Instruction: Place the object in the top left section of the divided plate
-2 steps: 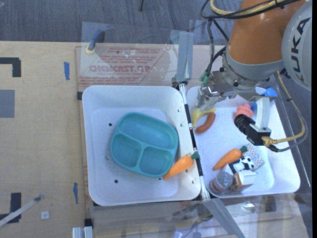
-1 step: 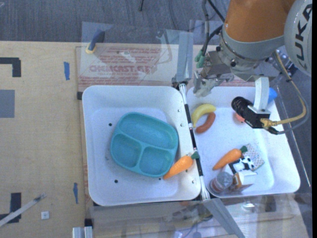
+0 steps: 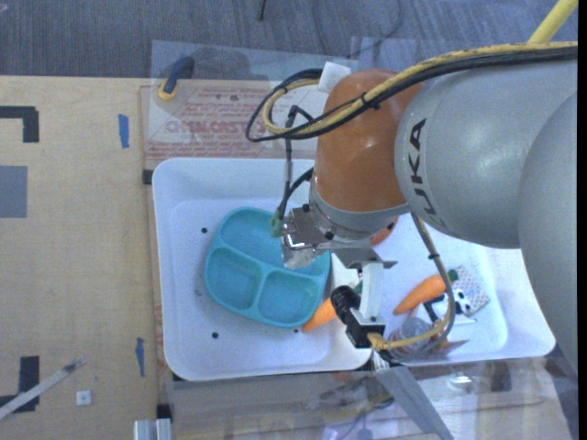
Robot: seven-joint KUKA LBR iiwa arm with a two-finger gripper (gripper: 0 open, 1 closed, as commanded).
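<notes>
**Arm over the divided plate, carrots lying right of it**

Camera view, from above at a slant. White bin (image 3: 179, 273) sits on the bench, its left wall and near-left corner bare. Inside it, toward the left, lies a turquoise divided plate (image 3: 248, 273) with three sections: one large section at the upper left and two smaller ones along the lower edge. What shows of the sections holds nothing.

The arm (image 3: 477, 145) comes in from the right, grey and bulky, with the orange band (image 3: 362, 145) above the wrist covering the middle of the bin. Yellow and black cables loop over the band and run off toward the upper right. The gripper (image 3: 298, 246) hangs beneath the wrist at the plate's upper right edge, metal parts just over the rim there. The fingers are hidden under the wrist, so whether they stand apart or closed, and whether anything sits between them, cannot be told.

An orange carrot (image 3: 321, 314) lies on the bin floor touching the plate's lower right rim, just below and right of the gripper, partly behind a black fitting on the arm. A second carrot (image 3: 422, 293) lies farther right, well apart from the plate, beside a small white spotted item (image 3: 468, 291). Neither carrot is on the plate.

Left of the bin, the tan bench top (image 3: 73, 246) carries blue tape marks and black squares.
</notes>
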